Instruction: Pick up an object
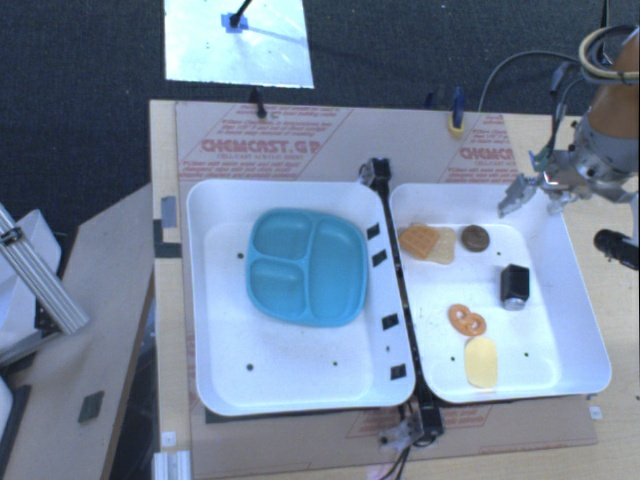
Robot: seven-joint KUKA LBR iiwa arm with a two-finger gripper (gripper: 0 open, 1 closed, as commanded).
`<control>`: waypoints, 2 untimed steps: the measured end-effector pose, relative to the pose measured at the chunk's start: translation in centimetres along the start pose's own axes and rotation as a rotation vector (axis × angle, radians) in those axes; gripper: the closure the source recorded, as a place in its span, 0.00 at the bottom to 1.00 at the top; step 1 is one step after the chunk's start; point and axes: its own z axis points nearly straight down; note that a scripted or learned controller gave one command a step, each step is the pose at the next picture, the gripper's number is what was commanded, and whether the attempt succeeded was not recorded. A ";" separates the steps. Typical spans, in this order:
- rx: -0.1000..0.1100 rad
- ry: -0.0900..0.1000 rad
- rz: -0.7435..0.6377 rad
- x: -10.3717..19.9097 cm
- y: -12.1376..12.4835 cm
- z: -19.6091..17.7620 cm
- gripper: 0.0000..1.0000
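Two shallow white plastic bins sit side by side on the tabletop, which is covered with a printed cardboard sheet. The left bin carries a light blue plastic plate with three compartments, lying flat near its middle.

The right bin has the small things, well apart from one another. Near its far left corner lies a tan, toast-like flat piece, and just beside it a round dark brown disc like a cookie. Toward the middle right lies a small black block with a shiny lower end. Nearer the front are an orange pretzel-shaped piece with two loops and, just below it, a pale yellow rounded slab.

The grey arm comes in from the right, and its claw hangs over the far rim of the right bin, above and apart from all the pieces. I can't tell from here how its fingers stand. Nothing is in it.
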 end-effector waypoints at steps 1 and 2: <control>0.002 0.000 0.000 0.0 0.1 6.2 0.00; -0.010 -0.002 -0.002 -0.1 0.5 9.2 0.00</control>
